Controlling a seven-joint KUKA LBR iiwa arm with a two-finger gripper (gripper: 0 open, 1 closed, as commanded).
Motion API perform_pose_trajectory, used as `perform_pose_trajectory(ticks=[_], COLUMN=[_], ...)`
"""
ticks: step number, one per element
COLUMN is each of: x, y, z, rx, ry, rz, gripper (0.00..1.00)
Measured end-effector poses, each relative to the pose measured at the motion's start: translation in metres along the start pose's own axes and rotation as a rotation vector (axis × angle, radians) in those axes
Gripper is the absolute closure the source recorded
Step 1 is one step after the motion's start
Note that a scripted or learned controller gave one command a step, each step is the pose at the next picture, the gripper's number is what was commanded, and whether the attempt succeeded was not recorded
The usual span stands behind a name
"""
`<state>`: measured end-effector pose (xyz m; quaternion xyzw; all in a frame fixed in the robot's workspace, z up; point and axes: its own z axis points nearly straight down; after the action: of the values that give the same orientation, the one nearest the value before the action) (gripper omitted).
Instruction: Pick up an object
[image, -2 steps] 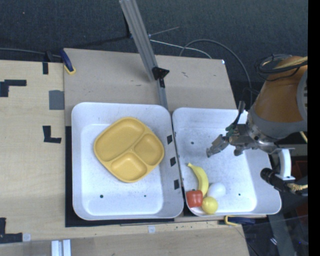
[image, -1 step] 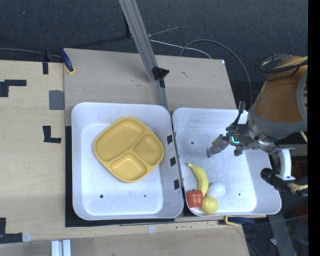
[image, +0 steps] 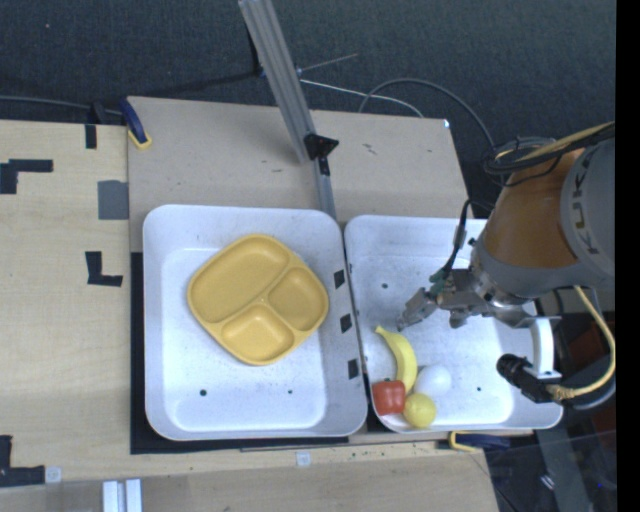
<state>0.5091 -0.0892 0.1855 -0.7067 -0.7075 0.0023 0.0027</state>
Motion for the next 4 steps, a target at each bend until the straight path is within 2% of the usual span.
perform_pose_trajectory(ticks=[1,2,3,4], x=[-0.009,-0.009,-0.008,-0.003], y=[-0.003,-0.003,-0.003,0.001], z=[0.050,0.098,0.086,0.043], rx=[0.001,-0.006,-0.004,-0.009], ry=[0.000,-0.002,0.001,-0.001], rz=[0.001,0.001,-0.001,-0.001], gripper=[0.00,0.00,1.00,1.00])
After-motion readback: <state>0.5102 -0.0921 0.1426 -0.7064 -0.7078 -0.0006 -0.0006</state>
